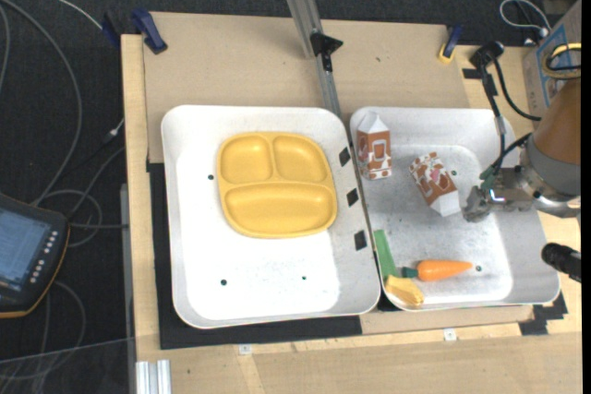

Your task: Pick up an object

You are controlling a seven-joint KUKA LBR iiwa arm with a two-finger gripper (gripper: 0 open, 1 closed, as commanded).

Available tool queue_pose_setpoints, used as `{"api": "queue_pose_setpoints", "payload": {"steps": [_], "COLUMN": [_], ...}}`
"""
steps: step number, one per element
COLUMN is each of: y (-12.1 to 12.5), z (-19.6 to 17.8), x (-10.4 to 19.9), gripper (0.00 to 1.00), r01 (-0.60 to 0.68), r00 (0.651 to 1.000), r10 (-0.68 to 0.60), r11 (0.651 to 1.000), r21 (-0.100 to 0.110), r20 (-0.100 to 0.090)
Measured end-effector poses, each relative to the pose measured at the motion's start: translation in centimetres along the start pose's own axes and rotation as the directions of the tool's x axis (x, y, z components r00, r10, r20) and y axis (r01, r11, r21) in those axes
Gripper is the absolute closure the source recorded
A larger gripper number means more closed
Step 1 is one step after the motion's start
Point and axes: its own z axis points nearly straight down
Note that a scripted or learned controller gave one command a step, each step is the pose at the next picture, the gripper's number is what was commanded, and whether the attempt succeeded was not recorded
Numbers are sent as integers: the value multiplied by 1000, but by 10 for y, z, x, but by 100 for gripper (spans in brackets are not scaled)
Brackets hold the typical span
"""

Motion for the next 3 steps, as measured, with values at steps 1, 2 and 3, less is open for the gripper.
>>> {"api": "queue_pose_setpoints", "payload": {"steps": [1, 2, 3], "y": [-8, -11, 3], "z": [-54, -117, -104], "x": [3, 3, 58], "gripper": [100, 100, 100], "r01": [0, 1, 5], "r00": [1000, 1000, 1000], "r10": [0, -1, -5], "r11": [1000, 1000, 1000], "r21": [-1, -4, 7], "r20": [0, 1, -5]}}
